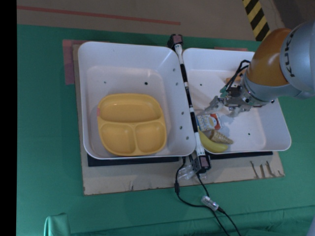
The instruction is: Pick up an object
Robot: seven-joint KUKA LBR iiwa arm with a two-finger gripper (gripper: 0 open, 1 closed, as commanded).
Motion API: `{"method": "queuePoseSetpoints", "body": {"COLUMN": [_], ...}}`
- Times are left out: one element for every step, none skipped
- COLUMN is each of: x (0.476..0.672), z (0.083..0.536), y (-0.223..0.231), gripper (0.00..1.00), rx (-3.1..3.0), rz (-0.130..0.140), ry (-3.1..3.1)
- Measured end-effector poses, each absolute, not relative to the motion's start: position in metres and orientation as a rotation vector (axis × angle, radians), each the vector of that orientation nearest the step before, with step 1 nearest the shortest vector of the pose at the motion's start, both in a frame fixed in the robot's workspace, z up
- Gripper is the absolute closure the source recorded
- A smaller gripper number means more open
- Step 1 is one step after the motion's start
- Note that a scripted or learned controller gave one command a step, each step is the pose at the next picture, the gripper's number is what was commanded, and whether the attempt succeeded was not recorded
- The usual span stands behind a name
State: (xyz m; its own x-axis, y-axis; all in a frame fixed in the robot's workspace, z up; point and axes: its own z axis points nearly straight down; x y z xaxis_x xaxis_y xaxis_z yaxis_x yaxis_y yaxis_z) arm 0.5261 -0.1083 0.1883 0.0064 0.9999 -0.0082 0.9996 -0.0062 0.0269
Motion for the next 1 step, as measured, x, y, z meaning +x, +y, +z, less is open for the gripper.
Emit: {"method": "queuePoseSetpoints", "body": {"x": [0.5282], "z": [0.2032], "y": [-0.1119], "gripper": [1.00], "rx": [2.209], "rz": [0.027], "ry": [2.180]}}
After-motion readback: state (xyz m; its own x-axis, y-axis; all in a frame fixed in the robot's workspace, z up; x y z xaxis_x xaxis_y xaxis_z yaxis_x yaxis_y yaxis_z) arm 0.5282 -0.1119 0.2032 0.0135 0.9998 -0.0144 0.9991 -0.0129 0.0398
